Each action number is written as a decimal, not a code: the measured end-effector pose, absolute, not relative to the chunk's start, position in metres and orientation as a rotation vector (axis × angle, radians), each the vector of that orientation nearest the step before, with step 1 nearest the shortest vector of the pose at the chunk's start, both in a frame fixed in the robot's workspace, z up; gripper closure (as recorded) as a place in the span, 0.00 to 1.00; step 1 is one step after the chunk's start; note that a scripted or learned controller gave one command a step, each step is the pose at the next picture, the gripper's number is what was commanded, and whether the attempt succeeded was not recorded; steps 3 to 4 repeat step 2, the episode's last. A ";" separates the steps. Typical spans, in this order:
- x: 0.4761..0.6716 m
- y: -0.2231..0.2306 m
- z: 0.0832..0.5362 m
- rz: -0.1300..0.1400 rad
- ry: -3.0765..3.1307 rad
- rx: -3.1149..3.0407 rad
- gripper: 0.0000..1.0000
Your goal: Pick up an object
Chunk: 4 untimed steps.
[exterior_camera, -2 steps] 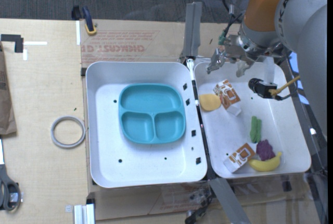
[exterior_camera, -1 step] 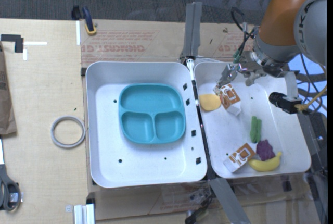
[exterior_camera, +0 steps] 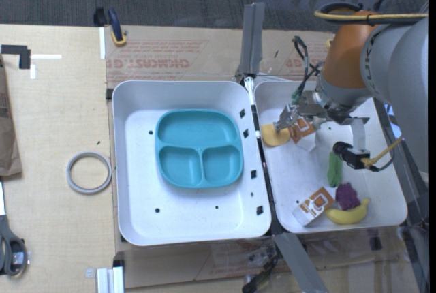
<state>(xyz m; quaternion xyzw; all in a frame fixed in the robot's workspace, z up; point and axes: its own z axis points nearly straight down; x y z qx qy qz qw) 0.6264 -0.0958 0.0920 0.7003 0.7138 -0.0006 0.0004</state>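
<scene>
Gripper point(exterior_camera: 294, 116) low in right white bin point(exterior_camera: 392, 206), beside small orange-brown packet point(exterior_camera: 302, 129) (pale yellow round piece point(exterior_camera: 274, 135) leftward); jaw state unclear.

Beside the right bin's point(exterior_camera: 398, 213) left wall lies a yellow rounded piece point(exterior_camera: 273, 136); an orange-brown packet point(exterior_camera: 302, 129) touches it. At the bin's front: green piece point(exterior_camera: 334, 169), purple grapes point(exterior_camera: 347, 195), banana point(exterior_camera: 347, 214), small carton point(exterior_camera: 314, 205).

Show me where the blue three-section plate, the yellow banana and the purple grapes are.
Blue three-section plate point(exterior_camera: 199, 148): camera view, on the ridge where its sections meet.
Yellow banana point(exterior_camera: 346, 214): camera view, middle of its curved body.
Purple grapes point(exterior_camera: 347, 195): camera view, centre of the bunch.
</scene>
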 end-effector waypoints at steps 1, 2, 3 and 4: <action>0.626 -0.098 0.101 -0.003 2.237 2.206 1.00; 0.558 -0.043 0.200 -0.003 2.262 2.182 1.00; 0.558 -0.043 0.200 -0.003 2.262 2.182 1.00; 0.558 -0.043 0.200 -0.003 2.262 2.182 1.00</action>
